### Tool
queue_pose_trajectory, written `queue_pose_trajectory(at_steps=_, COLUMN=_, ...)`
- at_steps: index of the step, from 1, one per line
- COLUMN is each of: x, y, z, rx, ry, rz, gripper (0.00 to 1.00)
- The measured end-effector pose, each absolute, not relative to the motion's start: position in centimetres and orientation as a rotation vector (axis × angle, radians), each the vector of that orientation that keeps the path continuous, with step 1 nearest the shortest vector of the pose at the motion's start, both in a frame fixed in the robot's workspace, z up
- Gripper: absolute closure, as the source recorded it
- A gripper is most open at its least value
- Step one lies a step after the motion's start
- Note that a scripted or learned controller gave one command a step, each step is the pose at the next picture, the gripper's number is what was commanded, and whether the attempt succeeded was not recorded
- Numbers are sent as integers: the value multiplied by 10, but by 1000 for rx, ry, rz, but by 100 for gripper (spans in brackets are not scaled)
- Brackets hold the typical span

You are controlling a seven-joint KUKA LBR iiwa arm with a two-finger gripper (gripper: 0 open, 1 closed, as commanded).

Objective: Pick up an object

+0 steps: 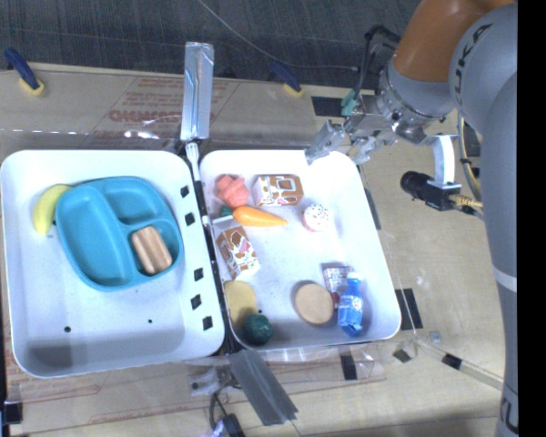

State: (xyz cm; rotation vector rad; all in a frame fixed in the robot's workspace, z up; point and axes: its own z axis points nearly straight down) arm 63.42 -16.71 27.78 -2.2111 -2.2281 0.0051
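The arm [478, 71] comes in from the right with the tool [332, 144] hanging over the top right corner of the right bin [375, 244], just above the rim. It's a bit blurry there, but the two fingers look spread apart with nothing between them, so it's open and carrying nothing. It isn't touching any of the objects as far as I can see.

The stuff to pick from sits in the right bin. Nearest the tool is a small carton [279, 189] near the top edge, with a pinkish lump [231, 190] to its left. A carrot [259, 216] lies just below those two, close to both. A little white ball with speckles [317, 217] sits right of the carrot. Another carton [237, 250] lies lower, near the left wall. Along the bottom there's a yellow thing [240, 295], a dark green ball [257, 329] right below it, a tan round disc [314, 303], and a blue and white packet [348, 300] next to the disc.

The left bin [36, 335] holds a blue divided tray [100, 226] with a brown roll [151, 249] in its lower right compartment. A banana [45, 209] is tucked against the tray's left side.

All of it sits on a surface [437, 271].
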Motion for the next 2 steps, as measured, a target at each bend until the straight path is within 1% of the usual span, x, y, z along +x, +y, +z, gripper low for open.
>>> queue_pose_trajectory(at_steps=1, x=617, y=-155, z=132, rx=-2287, ry=-2136, rz=14, gripper=0)
queue_pose_trajectory(at_steps=2, x=657, y=-132, z=133, rx=-2125, ry=-2315, rz=-1, gripper=0)
